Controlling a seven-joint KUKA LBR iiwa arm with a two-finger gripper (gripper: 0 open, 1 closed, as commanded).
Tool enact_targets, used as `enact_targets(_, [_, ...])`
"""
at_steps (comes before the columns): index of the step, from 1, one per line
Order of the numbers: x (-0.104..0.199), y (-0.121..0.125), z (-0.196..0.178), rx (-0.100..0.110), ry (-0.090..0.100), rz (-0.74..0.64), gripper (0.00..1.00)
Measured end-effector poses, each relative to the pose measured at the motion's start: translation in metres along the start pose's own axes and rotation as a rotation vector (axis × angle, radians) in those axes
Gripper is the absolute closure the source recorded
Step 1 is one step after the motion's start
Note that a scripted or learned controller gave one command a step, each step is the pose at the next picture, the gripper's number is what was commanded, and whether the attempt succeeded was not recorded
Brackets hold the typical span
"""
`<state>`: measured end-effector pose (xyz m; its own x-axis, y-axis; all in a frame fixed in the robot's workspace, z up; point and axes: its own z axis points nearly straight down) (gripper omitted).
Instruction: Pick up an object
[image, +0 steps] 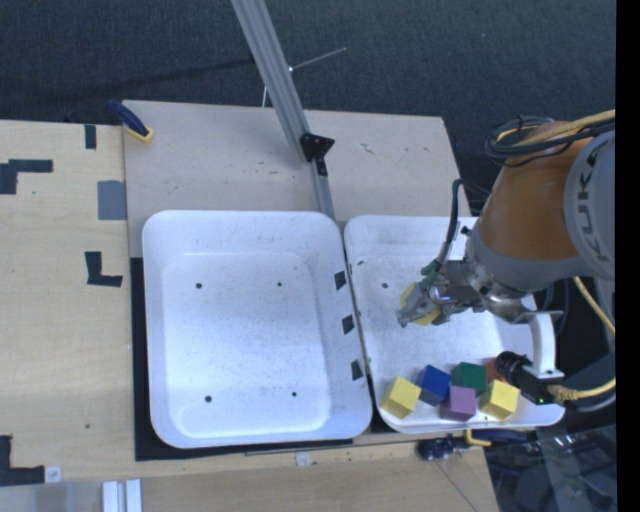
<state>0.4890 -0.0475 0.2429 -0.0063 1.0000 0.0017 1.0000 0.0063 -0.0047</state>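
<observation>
I see the two-finger metal gripper (418, 308) over the right white bin (385, 250), fingers clamped on a small yellow object (411, 296).

- One fixed camera, mounted above the bench, looking down at a slant.
- Stands well back: both bins, left bin (245, 325) and right bin (400, 260), fit whole.
- Bench (60, 300) runs off left edge; dark floor along far side.
- Arm (545, 220) enters from right.
</observation>
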Motion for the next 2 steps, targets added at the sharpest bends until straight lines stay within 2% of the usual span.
enact_targets(1, [0.052, 0.009, -0.004, -0.002, 0.000, -0.002, 1.00])
enact_targets(2, [0.111, 0.003, -0.004, -0.001, 0.000, -0.003, 1.00])
